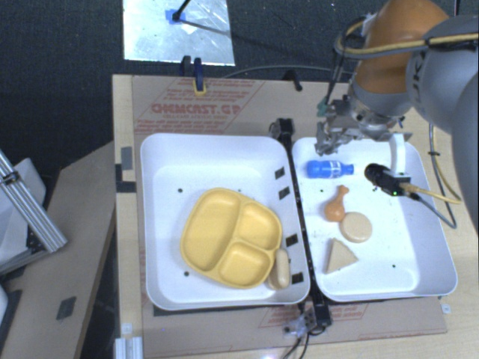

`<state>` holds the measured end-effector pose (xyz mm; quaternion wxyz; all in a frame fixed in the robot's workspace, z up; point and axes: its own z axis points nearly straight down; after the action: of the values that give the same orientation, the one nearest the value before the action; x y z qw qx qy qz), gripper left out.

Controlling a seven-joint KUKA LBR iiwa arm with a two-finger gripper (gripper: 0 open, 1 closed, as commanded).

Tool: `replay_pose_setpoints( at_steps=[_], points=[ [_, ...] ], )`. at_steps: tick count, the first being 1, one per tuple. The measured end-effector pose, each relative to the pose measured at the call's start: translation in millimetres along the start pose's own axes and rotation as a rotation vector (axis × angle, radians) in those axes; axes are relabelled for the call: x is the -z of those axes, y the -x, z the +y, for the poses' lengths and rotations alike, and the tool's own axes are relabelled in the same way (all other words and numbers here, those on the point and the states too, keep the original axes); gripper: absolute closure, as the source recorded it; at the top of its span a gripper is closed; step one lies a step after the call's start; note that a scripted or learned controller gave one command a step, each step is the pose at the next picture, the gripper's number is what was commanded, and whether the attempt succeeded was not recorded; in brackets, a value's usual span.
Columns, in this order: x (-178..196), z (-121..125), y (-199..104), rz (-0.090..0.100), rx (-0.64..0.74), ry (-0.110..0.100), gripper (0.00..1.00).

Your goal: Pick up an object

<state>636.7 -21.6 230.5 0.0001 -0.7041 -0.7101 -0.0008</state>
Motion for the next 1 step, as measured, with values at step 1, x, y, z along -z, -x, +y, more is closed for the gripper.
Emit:
replay_pose_setpoints(
  at_steps=[1],
  points=[
    [8.4,-13.1,-51.3,0.001,0.001,0.000,1.00]
  ],
)
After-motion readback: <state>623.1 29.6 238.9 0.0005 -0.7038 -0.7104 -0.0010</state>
